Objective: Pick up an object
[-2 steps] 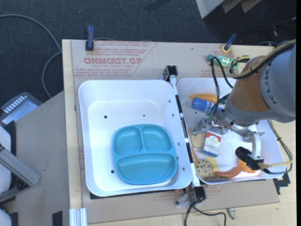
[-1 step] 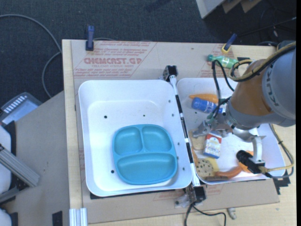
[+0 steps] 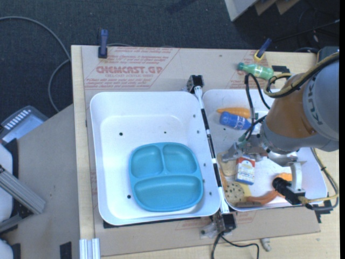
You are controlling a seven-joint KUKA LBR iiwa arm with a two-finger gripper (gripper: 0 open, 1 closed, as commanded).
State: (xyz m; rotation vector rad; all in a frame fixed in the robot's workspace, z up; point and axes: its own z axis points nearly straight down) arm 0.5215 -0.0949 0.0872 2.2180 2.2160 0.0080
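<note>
The arm (image 3: 302,117) covers much of the right bin (image 3: 215,99) at frame right. Gripper (image 3: 237,152) sits low among cluttered objects (image 3: 245,171); jaw state cannot be determined.

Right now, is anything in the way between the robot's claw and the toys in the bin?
Nothing visible blocks it. The gripper is already down in the right bin, right above the small carton and the cookie, with the blue bottle behind it.
</note>
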